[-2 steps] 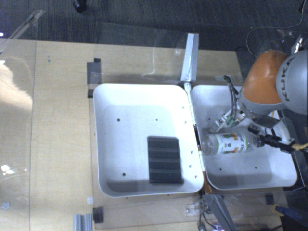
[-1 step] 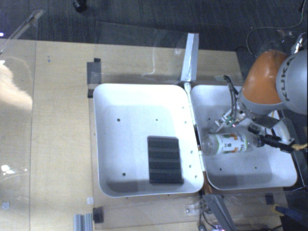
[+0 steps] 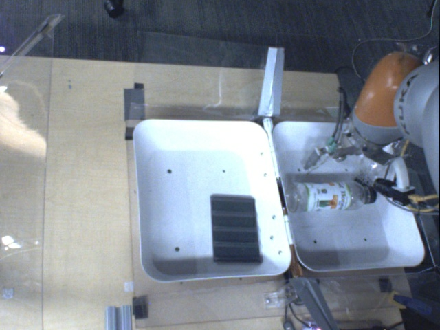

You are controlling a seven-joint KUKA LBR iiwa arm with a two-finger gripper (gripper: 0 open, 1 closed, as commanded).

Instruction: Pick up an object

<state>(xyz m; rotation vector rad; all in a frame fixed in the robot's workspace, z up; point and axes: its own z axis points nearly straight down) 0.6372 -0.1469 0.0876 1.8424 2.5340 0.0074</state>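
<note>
Nearest the lens in the camera view sits the black ribbed block (image 3: 235,228), low in the left bin (image 3: 158,184), well off to the left of my gripper (image 3: 330,150) and untouched. My gripper hangs over the far part of the right bin (image 3: 405,249), below the arm's orange band (image 3: 385,91), and from this slant I cannot tell how it is set; nothing is visibly caught in it. Just nearer the camera than the gripper lies the clear bottle (image 3: 330,198), on its side, its dark cap (image 3: 368,195) pointing right and its base close to the wall between the bins. A bundle of cables (image 3: 402,194) trails from the wrist, just past the cap. I judge this the approach step: the gripper is close to the bottle but not on it. Next, as I read it, I need the gripper centred over the bottle's body, lined up across its width, then lowered; a round body could roll away when pinched.
</note>
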